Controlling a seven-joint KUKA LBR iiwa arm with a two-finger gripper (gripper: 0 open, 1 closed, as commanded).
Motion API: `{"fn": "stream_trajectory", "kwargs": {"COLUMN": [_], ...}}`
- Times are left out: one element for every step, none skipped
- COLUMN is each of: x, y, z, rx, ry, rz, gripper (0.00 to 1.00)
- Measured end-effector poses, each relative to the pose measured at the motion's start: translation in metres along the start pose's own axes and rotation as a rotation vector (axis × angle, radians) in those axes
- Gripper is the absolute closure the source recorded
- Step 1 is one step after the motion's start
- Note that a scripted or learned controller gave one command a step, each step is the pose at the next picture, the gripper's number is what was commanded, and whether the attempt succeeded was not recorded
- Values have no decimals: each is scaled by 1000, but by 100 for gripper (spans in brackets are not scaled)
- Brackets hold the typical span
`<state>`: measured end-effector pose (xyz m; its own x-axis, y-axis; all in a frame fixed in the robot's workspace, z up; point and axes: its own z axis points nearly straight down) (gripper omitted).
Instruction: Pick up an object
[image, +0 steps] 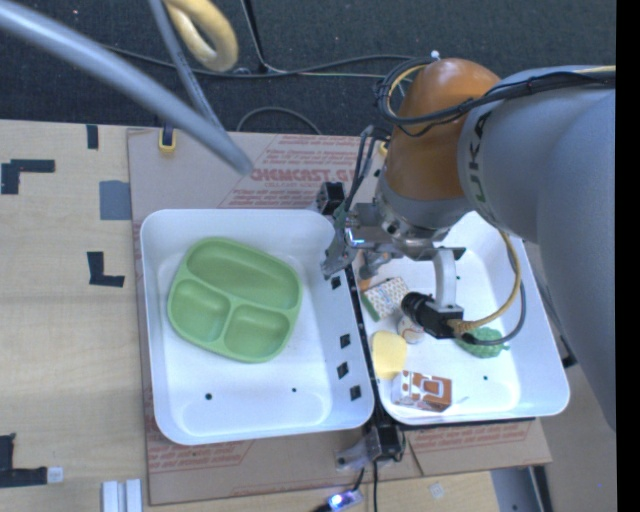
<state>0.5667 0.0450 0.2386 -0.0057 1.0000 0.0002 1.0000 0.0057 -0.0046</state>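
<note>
My gripper (378, 268) reaches down into the right bin (535, 375) near its back left corner, mostly hidden under the orange wrist. Just beneath it lies a small patterned orange-and-green packet (385, 296). In front of that sit a small tan piece (410, 329), a yellow piece (390, 352) and a brown-and-white waffle-like item (424, 390). Partly behind the yellow cable, a green item (486, 343) lies to the right.
The left bin (170, 400) holds a green divided plate (235, 298) at its back left. A raised divider with black marks (346, 345) separates the bins. The grey arm covers the right bin's back right part.
</note>
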Motion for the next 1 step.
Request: {"fn": "stream_trajectory", "kwargs": {"x": [53], "y": [21], "z": [2], "rx": [-4], "ry": [1], "rz": [-1], "gripper": [100]}}
